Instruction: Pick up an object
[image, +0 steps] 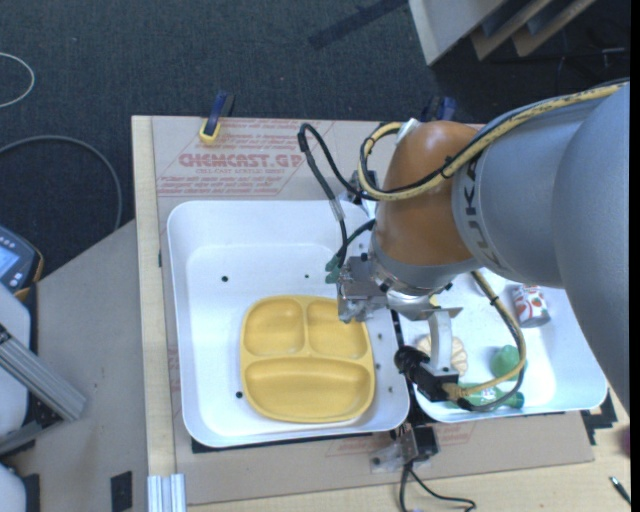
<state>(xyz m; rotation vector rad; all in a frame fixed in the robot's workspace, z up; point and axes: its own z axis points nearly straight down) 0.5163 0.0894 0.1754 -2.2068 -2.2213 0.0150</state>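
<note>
A yellow divided plate (305, 358) lies in the left bin (200, 300), toward its front right. My gripper (352, 300) hangs at the plate's far right edge, just above or touching its rim; the orange wrist band sits right above it. In the right bin (570, 385), partly hidden by the arm, lie a green object (505, 358), a pale round object (452, 350) and a small red-and-white item (530, 305).
The grey arm covers most of the right bin and the wall between the bins. Cables loop off the wrist toward the bins' front edge. A cardboard sheet (240, 155) lies behind the bins, with a yellow clamp (211, 128) at its far edge.
</note>
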